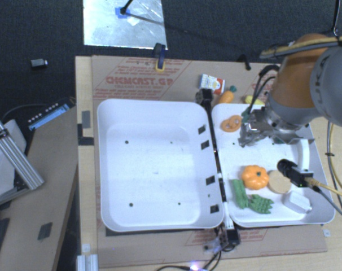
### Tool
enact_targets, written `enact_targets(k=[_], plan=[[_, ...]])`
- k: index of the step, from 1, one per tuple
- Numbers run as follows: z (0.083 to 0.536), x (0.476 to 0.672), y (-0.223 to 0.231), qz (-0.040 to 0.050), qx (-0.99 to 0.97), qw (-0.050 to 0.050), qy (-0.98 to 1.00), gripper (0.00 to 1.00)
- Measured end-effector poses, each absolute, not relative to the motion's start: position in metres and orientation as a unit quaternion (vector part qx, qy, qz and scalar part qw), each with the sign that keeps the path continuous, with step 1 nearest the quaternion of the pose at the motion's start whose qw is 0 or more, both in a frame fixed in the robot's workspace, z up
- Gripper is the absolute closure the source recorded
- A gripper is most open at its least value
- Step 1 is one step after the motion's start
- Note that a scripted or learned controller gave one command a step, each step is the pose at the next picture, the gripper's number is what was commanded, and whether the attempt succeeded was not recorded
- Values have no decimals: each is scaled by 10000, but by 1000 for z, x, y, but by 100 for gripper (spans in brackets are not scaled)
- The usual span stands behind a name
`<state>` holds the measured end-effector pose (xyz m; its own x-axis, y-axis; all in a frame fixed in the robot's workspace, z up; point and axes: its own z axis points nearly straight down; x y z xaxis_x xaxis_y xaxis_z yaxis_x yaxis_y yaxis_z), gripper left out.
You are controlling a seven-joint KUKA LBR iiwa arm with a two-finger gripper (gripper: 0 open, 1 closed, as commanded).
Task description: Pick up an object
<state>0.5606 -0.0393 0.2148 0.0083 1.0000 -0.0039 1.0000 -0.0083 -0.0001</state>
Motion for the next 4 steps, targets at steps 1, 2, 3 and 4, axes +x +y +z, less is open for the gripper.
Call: enact_targets(k=[1,2,3,4], plan=[[410,547,12,85,7037,65,7105,100],[389,590,26,11,7049,13,7093,100],[326,638,-5,-14,7075,-2,7067,100],[510,669,-13,72,7052,87,7089,100]])
